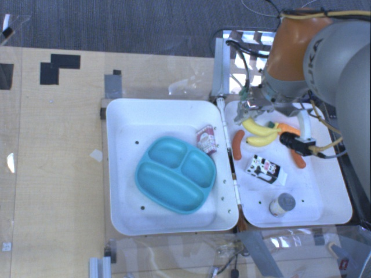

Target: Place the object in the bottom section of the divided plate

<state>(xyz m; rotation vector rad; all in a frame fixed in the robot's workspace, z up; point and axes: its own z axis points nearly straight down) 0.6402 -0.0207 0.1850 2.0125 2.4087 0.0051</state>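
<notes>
the blue divided plate [175, 174] lies in the left bin [122, 213], with a small red-and-white packet [206, 139] just beside its upper right rim. the right bin [324, 210] holds a banana [261, 133], a red sausage [237, 145], a carrot [288, 128], a black-and-white box [264, 168] and a grey can [283, 203]. the arm [313, 45] hangs over the top of the right bin, and the gripper [253, 102] is just above the banana; i cannot tell how it stands. nothing lies on the plate.
</notes>
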